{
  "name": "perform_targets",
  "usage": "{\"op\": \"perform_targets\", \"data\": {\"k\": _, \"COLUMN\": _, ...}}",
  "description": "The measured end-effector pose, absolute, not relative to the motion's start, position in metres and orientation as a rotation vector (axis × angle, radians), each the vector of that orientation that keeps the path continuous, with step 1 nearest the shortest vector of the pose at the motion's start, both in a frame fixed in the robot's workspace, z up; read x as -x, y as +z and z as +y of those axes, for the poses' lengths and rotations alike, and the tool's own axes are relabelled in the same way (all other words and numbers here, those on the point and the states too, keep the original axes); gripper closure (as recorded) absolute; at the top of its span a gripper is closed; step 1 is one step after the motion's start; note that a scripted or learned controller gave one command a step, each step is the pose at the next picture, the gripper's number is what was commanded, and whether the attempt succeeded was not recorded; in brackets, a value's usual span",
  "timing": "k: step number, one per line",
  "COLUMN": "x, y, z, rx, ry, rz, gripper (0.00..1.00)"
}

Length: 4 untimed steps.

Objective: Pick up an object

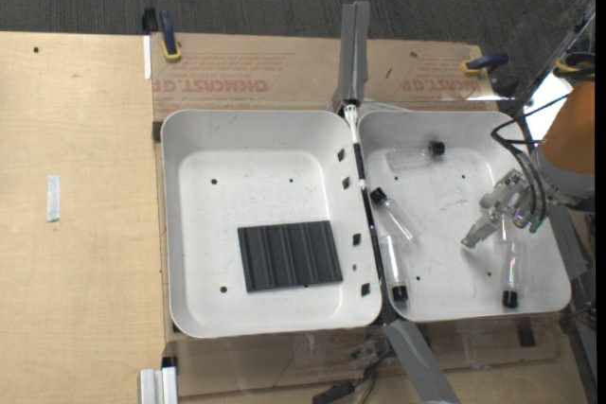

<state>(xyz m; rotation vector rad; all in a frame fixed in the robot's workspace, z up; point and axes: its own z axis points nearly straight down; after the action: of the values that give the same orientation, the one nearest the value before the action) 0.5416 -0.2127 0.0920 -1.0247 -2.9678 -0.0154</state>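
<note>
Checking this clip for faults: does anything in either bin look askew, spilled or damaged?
Nothing looks spilled or broken. The black ridged tray lies flat but slightly skewed in the left bin. Clear tubes with black caps lie scattered at odd angles in the right bin, near the hand.

Grey KUKA arm, orange band [575, 132] above the wrist: enters over the right rim of the right-hand shallow white plastic bin [530, 306]. Two-finger metal gripper [483, 232]: tilted down-left above that bin's right half, black cables looped beside the wrist.

Robot lab, clamped cardboard [312, 80], white bins [189, 203]
</note>
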Motion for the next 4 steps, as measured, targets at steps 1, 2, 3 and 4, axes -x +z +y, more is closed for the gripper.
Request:
{"op": "perform_targets", "data": {"k": 1, "x": -0.488, "y": 0.094, "z": -0.22, "rx": 0.611, "ry": -0.004, "rz": -3.092, "gripper": 0.0}}
{"op": "perform_targets", "data": {"k": 2, "x": -0.488, "y": 0.098, "z": -0.214, "rx": 0.185, "ry": -0.009, "rz": -3.161, "gripper": 0.0}}
{"op": "perform_targets", "data": {"k": 3, "x": -0.49, "y": 0.1, "z": -0.216, "rx": -0.284, "ry": 0.006, "rz": -3.164, "gripper": 0.0}}
{"op": "perform_targets", "data": {"k": 4, "x": -0.498, "y": 0.104, "z": -0.217, "rx": -0.788, "ry": 0.01, "rz": -3.07, "gripper": 0.0}}
